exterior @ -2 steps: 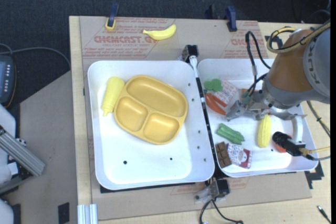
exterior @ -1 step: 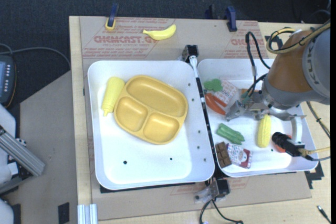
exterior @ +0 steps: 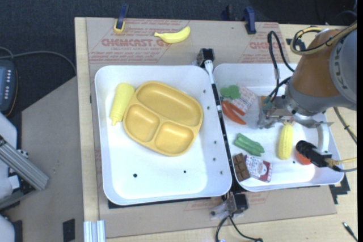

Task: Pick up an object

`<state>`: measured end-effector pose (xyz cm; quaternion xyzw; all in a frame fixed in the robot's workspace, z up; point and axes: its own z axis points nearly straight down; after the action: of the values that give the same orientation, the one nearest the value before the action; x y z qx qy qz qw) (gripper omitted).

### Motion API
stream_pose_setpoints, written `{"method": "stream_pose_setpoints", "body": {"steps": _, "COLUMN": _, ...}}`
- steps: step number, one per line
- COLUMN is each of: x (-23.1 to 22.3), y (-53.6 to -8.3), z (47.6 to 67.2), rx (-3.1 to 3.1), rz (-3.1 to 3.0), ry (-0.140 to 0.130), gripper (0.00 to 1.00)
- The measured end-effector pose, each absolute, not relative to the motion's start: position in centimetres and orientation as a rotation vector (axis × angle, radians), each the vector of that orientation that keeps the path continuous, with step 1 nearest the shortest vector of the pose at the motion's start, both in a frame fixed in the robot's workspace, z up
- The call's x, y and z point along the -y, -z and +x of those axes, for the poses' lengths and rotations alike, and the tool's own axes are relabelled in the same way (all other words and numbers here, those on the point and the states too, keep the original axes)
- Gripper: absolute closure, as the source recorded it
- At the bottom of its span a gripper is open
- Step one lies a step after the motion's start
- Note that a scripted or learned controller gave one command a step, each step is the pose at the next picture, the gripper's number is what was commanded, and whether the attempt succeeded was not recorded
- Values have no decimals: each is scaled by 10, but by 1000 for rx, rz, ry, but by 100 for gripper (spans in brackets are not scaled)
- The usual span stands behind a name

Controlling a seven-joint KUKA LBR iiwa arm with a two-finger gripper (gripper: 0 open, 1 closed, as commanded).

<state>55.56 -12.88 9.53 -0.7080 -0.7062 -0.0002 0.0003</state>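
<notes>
My gripper (exterior: 268, 117) hangs low over the middle of the right bin (exterior: 252, 72), under the grey wrist with the orange band. Just left of it lie an orange carrot (exterior: 233, 112) and a clear snack packet (exterior: 247, 97). A yellow corn cob (exterior: 285, 140) lies just right of and below the gripper. A green pepper (exterior: 248, 144) rests nearer the front, and a small green piece (exterior: 229, 91) lies toward the back left. At the front of the bin are a brown chocolate bar (exterior: 240, 166) and a red-and-white packet (exterior: 259, 169). I see nothing held.
The left bin (exterior: 164, 181) holds a yellow divided plate (exterior: 163, 117) and a yellow squeeze bottle (exterior: 120, 102). A banana (exterior: 173, 35) lies on the cardboard behind the bins. The arm covers the right bin's right side.
</notes>
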Motion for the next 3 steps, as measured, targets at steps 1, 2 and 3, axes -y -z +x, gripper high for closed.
{"method": "stream_pose_setpoints", "body": {"steps": 1, "x": 130, "y": -159, "z": 560, "rx": 2227, "rz": -2225, "ry": 6, "gripper": 100}}
{"method": "stream_pose_setpoints", "body": {"steps": 2, "x": 128, "y": -206, "z": 568, "rx": 2228, "rz": -2224, "ry": 5, "gripper": 100}}
{"method": "stream_pose_setpoints", "body": {"steps": 3, "x": 128, "y": -226, "z": 569, "rx": 2226, "rz": -2223, "ry": 4, "gripper": 100}}
